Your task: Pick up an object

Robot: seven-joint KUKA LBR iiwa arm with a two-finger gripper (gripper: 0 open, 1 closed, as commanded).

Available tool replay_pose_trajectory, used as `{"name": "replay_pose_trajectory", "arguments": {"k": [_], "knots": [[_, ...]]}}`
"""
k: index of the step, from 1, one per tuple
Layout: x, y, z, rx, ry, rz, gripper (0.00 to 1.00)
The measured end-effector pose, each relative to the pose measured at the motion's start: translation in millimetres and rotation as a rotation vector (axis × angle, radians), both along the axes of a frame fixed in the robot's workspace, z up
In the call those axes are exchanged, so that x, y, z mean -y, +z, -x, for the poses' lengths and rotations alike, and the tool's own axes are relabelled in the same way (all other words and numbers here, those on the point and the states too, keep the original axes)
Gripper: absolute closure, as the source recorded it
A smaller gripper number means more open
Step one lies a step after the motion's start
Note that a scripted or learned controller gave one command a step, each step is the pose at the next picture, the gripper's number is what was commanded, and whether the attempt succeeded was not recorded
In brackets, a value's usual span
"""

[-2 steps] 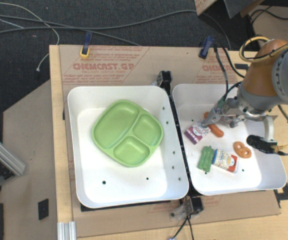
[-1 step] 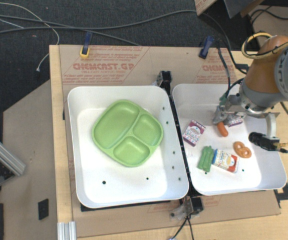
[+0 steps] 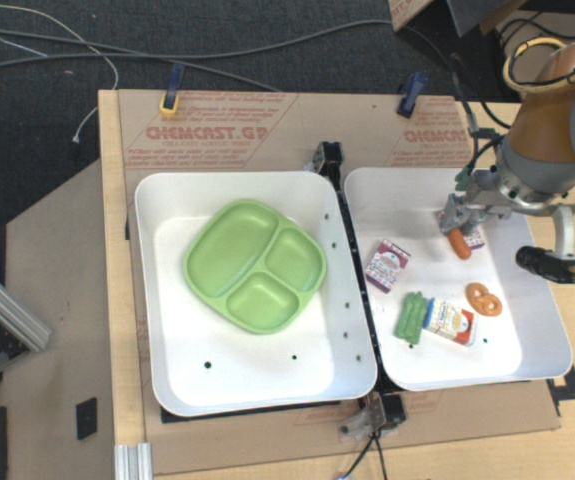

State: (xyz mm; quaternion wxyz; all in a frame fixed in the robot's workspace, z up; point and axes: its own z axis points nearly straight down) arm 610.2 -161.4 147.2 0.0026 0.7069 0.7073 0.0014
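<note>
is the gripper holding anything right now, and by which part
Cannot be told: the gripper sits right over a small orange object in the right bin, grip hidden.

Grey arm (image 3: 542, 158) (orange band), black cables.

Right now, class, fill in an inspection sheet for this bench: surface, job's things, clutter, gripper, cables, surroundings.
Surface: two white bins, left bin and right bin, on a cardboard sheet.
Job's things: in the right bin, an orange carrot-like piece at the gripper, a small carton, a green packet, a red-and-white box, a pretzel.
Clutter: green divided plate in the left bin.
Gripper: gripper low over the orange piece; a hold cannot be judged.
Cables: grey cables on the floor.
Surroundings: dark carpet, two clamps.
</note>
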Motion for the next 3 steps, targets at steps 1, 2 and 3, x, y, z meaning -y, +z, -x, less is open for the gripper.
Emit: {"name": "replay_pose_trajectory", "arguments": {"k": [1, 2, 3], "knots": [[-9, 56, 4, 0.000, 0.002, 0.000, 1.00], [-6, 100, 3, 0.000, 0.001, 0.000, 1.00], [-54, 106, 25, -0.007, 0.005, -0.005, 1.00]]}}
